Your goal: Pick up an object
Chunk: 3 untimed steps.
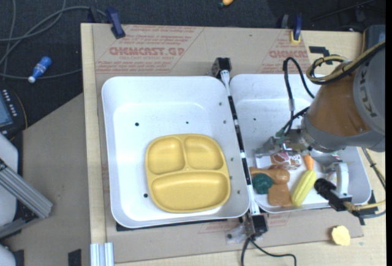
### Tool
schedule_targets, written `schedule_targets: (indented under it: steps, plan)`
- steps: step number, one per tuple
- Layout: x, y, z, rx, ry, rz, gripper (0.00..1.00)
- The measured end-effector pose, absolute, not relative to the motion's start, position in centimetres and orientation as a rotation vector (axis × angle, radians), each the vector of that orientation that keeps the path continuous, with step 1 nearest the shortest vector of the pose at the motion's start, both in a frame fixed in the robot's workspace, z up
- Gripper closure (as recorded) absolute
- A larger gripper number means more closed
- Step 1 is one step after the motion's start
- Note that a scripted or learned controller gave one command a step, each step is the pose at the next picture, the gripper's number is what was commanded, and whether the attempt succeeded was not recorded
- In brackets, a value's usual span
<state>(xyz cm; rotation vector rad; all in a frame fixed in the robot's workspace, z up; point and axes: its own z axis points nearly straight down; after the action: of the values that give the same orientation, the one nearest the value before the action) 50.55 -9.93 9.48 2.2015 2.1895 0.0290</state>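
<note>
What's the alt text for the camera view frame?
A grey KUKA arm with an orange band reaches from the right over the right shallow white bin, above a cluster of small toy foods including a yellow corn cob and a dark green round piece. The left white bin holds a yellow three-compartment plastic tray.

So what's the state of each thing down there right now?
Yellow plastic three-compartment plate: lying flat, right side up, in the left white bin.
Yellow toy corn cob: lying tilted in the right white bin.
Small green round toy: resting beside brown toy pieces.
Pincer: low over the right bin's toys, grip hidden.
</note>
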Motion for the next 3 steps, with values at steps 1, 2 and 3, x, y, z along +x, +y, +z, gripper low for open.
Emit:
schedule_targets:
  steps: [1, 2, 3]
  plan:
    - [56.5, -5.7, 19.2, 2.204, 2.221, 0.017, 1.0]
    - [56.6, -6.3, 26.3, 2.214, 2.217, 0.009, 1.0]
    - [57.1, -4.7, 20.7, 2.224, 2.227, -0.006, 1.0]
